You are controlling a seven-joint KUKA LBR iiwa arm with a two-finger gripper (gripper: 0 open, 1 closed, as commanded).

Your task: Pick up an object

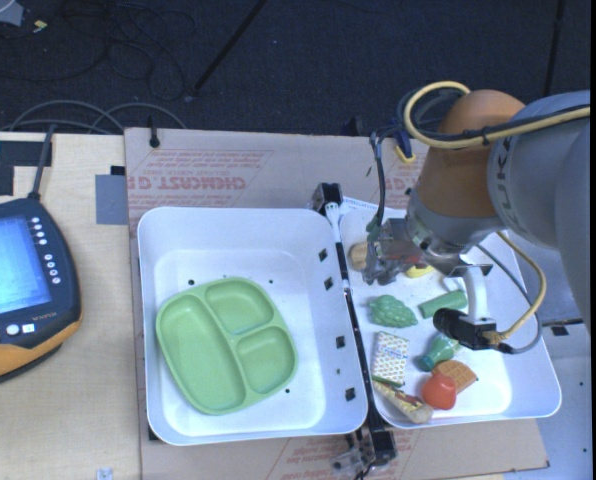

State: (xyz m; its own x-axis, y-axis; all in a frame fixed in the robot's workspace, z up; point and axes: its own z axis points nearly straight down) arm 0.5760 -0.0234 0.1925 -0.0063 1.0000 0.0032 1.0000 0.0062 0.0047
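Two white bins sit on cardboard-covered bench.

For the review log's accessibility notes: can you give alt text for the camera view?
A grey robot arm lowers its gripper into the right white bin above small toy foods, including a red tomato. The left white bin holds a green divided plate.

Green leafy toy, lying flat near the right bin's left wall. Checkered packet just below it. Red ball, touching an orange piece, near the front edge.
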